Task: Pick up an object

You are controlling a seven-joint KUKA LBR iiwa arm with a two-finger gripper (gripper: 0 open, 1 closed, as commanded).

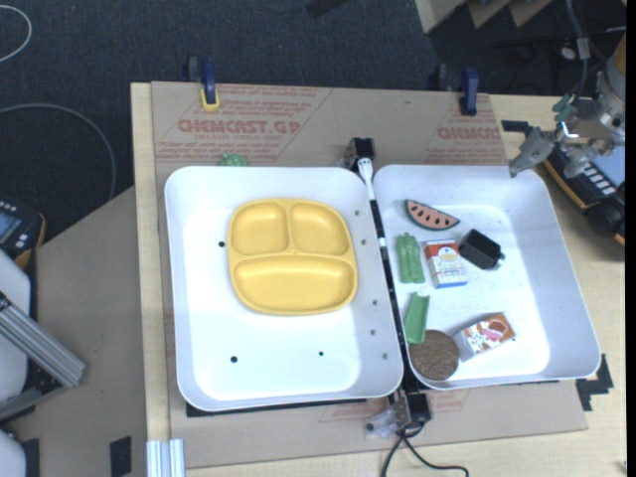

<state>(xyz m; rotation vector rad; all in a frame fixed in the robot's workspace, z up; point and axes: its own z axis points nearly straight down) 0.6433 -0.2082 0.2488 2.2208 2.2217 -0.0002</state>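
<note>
Camera view has the fingers (529, 152) hanging bare and slightly parted above the right bin's (556, 266) far rim, nothing picked yet, with the watermelon slice (431, 215), black block (481, 249) and little carton (446, 263) lying below-left of them.
</note>
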